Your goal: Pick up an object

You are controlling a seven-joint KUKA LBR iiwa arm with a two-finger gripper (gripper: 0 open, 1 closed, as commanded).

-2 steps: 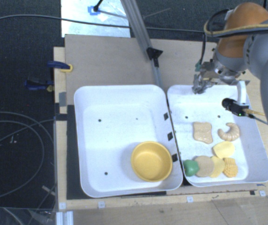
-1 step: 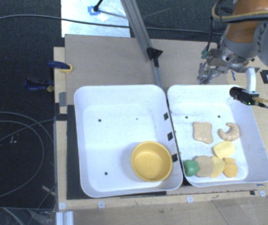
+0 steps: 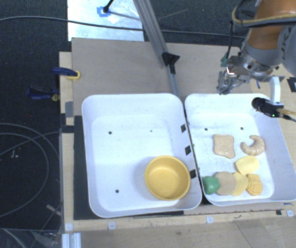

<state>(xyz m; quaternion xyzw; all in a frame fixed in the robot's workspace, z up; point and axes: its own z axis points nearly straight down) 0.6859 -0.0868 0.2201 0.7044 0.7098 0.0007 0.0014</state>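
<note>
My gripper hangs above the far rim of the right bin, with nothing seen between its fingers. In that bin lie a tan toast-shaped piece, a curled beige croissant, a pale yellow slice, a round tan piece, a green piece and a waffle-patterned yellow piece. All sit toward the near right half, well in front of the gripper. A yellow bowl stands upright in the left bin at its near right corner.
A grey metal pole slants across the bench behind the bins, ending at the gap between them. Blue and yellow clamps grip the bench's left edge. Cables lie on the dark floor to the left.
</note>
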